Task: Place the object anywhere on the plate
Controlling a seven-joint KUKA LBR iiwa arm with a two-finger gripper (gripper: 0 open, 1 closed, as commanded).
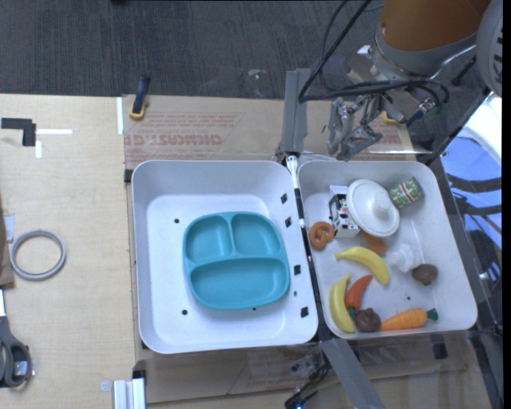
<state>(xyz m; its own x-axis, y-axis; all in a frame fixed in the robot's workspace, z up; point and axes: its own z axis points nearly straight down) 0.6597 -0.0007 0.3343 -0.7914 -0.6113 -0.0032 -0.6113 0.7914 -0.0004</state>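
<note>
The tool hung above the far edge of the right bin; whether it was spread or pressed together could not be told. Below it lay two bananas, a carrot and a doughnut, while the blue plate sat in the left bin.

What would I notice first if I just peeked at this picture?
Probably the bright teal plate with three sections, sitting alone in the left bin. Next, the right bin crowded with toy food: two yellow bananas, an orange carrot, a small donut and a round white lid. Above that bin's far edge hangs the gripper, under the arm's big orange band.
</note>
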